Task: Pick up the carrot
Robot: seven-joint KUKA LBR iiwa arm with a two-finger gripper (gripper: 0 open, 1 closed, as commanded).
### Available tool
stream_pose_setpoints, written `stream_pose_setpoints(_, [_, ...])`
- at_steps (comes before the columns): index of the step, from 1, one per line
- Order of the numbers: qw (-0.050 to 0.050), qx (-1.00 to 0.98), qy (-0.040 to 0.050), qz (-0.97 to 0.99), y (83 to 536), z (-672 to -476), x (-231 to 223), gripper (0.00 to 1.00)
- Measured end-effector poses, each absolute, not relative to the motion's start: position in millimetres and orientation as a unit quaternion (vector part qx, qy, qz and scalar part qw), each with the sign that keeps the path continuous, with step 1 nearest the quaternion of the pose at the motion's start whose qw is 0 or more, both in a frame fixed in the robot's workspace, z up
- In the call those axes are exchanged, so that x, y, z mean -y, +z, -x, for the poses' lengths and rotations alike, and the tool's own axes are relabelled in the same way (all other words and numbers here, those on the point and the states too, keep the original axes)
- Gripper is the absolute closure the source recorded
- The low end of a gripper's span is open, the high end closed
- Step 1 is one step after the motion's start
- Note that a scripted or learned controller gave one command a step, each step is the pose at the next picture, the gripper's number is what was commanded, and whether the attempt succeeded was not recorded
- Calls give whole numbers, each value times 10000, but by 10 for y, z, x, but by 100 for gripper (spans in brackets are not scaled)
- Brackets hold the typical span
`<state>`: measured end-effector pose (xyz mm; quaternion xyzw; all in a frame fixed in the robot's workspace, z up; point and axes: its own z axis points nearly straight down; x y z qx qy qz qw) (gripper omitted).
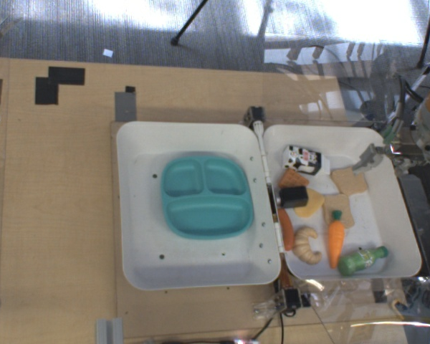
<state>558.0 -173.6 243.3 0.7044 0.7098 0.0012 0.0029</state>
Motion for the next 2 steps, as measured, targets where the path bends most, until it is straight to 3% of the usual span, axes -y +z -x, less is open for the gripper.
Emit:
stream_pose_setpoints(1, [-3, -8046, 8, -5938, 1064, -5255, 1172, 0])
stream_pose_setpoints(2, [100, -6614, 73, -7499, 917, -4992, 1399, 0])
